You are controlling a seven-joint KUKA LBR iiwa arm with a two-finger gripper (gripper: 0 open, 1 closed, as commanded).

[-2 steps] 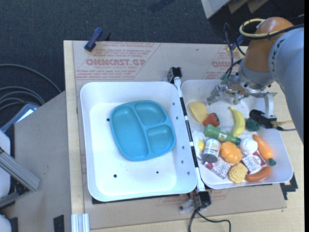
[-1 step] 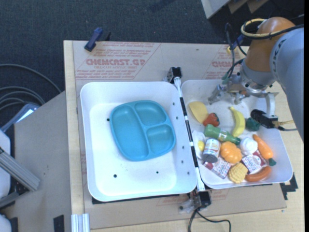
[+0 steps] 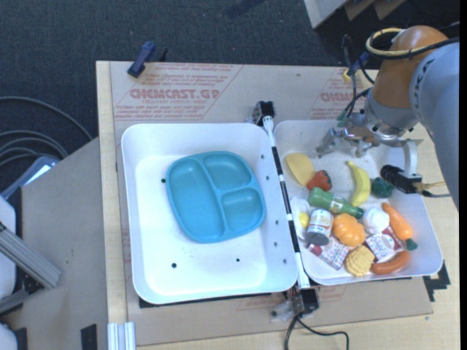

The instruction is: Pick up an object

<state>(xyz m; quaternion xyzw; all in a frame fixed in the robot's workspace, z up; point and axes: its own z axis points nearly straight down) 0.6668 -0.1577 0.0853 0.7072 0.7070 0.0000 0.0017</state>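
Looking down from my remote station, I see the arm [image 3: 419, 64] reaching in from the right, its orange band above the wrist, with the gripper [image 3: 355, 138] hanging over the far end of the right bin [image 3: 430, 250]. Its fingers [image 3: 326, 144] appear spread apart with nothing between them, poised just above the bin floor near a yellow banana [image 3: 359, 182]. That bin holds a crowd of toy food: a pale yellow lemon-like piece [image 3: 299, 168] near the divider, a small red tomato [image 3: 320, 180] just beside it, a green bottle [image 3: 333, 203] lying on its side, a dark green piece [image 3: 381, 187] next to the banana, a small can [image 3: 318, 225], an orange fruit [image 3: 349, 230], a carrot [image 3: 398, 222] toward the right wall, a waffle-like biscuit [image 3: 357, 261], and a sausage [image 3: 390, 262] at the near edge, most of them touching or overlapping. The left bin [image 3: 139, 217] carries a blue divided plate [image 3: 215, 195], lying flat and slightly turned. Both bins sit side by side on a cardboard-covered surface [image 3: 182, 90], and a blue clip [image 3: 141, 59] rests at its far left corner. Grey cables [image 3: 36, 133] curl on the floor to the left.
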